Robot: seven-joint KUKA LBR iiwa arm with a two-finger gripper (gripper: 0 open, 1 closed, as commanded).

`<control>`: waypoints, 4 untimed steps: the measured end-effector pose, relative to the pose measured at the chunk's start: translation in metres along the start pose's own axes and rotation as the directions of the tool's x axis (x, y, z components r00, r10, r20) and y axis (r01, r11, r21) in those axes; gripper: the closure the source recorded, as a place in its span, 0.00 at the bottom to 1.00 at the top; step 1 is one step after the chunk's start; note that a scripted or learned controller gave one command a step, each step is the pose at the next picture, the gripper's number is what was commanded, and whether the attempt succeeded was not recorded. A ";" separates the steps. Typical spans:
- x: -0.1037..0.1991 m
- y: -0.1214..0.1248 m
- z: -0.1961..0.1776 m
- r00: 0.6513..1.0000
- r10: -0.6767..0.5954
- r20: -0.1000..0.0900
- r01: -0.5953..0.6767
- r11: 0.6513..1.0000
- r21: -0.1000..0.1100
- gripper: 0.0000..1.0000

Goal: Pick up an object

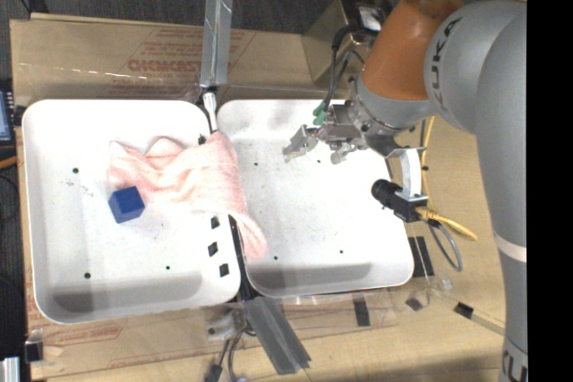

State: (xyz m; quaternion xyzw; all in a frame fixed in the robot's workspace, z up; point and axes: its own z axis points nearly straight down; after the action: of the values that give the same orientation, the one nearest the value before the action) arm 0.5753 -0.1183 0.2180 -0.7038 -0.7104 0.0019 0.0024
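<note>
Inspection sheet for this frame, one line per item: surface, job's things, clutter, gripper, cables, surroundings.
Surface: two white bins, left bin and right bin, side by side on the bench.
Job's things: blue cube in the left bin; pink cloth beside it, draped over the divide between the bins.
Clutter: nothing seen.
Gripper: gripper over the right bin, nothing between its fingers.
Cables: yellow cable right of the right bin.
Surroundings: cardboard behind the bins; dark floor beyond.

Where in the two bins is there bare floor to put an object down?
Left white bin: bare along its near and left sides; the crumpled pink cloth and small blue cube crowd its far right. Right white bin: bare floor nearer the camera; the gripper hangs over its far part.
</note>
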 end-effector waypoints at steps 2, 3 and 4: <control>0.016 0.004 -0.066 0.992 0.127 0.002 -0.127 0.992 -0.004 1.00; 0.016 0.004 -0.066 0.992 0.127 0.002 -0.127 0.992 -0.004 0.00; 0.098 -0.018 0.029 0.994 0.114 0.002 -0.114 0.994 0.002 0.00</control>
State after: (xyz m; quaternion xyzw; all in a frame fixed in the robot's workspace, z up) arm 0.5559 -0.0208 0.1895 -0.7431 -0.6691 0.0032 0.0024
